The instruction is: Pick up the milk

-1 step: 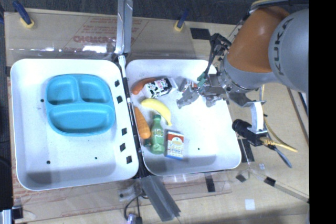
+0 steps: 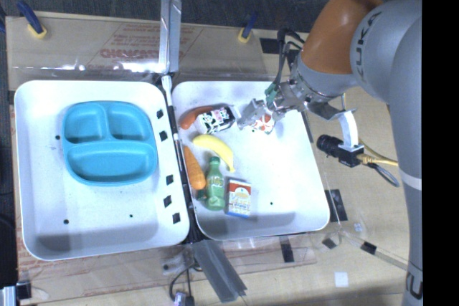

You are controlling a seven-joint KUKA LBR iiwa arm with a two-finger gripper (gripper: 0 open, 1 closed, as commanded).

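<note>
Poised low over the back of the right bin [image 2: 287, 170]: the gripper [image 2: 259, 115], opening impossible to judge at this slant, just above a small red-and-white item [image 2: 267, 126]. Just left of it, the milk [image 2: 215, 120], a small cow-patterned carton lying on its side, banana [image 2: 215, 149] near in front. Probably light, stiff yet crushable, smooth-sided. Best taken mid-body across the narrow flat faces.

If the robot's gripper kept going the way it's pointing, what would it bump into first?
The gripper points leftward across the right bin. Going straight on, it would probably meet the black-and-white milk carton first, though depth is hard to judge from above.
</note>
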